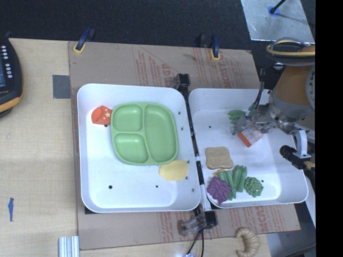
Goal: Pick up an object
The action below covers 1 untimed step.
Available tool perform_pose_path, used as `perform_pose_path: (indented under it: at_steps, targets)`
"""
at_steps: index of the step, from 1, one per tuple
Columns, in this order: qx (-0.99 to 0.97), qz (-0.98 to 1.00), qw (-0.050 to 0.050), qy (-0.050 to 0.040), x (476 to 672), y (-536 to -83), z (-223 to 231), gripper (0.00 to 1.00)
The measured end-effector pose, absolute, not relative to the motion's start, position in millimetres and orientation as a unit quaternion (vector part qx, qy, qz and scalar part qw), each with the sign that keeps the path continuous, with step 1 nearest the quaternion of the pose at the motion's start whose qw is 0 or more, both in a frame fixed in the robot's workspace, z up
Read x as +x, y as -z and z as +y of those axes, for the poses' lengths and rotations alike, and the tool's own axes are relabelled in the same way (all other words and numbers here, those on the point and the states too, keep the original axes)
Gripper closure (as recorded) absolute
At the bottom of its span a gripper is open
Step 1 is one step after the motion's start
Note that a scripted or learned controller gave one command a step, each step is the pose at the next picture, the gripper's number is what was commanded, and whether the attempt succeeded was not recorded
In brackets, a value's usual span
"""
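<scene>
a robotics lab: clamped cardboard sheet (pixel 161 63) on a bench, white bins (pixel 88 143), teach pendant (pixel 8 74).

Green tray (pixel 144 133); yellow piece (pixel 173 170); red piece (pixel 101 115); tan bread (pixel 218 157); purple grapes (pixel 218 189); white bins (pixel 96 191).

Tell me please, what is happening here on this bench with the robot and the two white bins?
The arm reaches in from the right over the right bin. Its gripper is low beside an orange item and a green leafy piece; whether it holds anything is unclear. A toast slice, purple grapes and green vegetables lie near the front. The left bin holds a green divided plate, a red item and a yellow piece.
</scene>
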State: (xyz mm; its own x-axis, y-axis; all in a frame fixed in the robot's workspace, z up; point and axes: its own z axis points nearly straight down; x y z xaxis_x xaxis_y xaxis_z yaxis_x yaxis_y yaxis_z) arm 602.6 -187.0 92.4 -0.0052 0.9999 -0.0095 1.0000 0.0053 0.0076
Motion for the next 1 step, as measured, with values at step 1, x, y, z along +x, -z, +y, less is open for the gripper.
perform_pose_path:
  at_steps: [1]
  targets:
    - [0.705,0.709,0.001,0.0017,600.2,-103.4,-185.3,1.0]
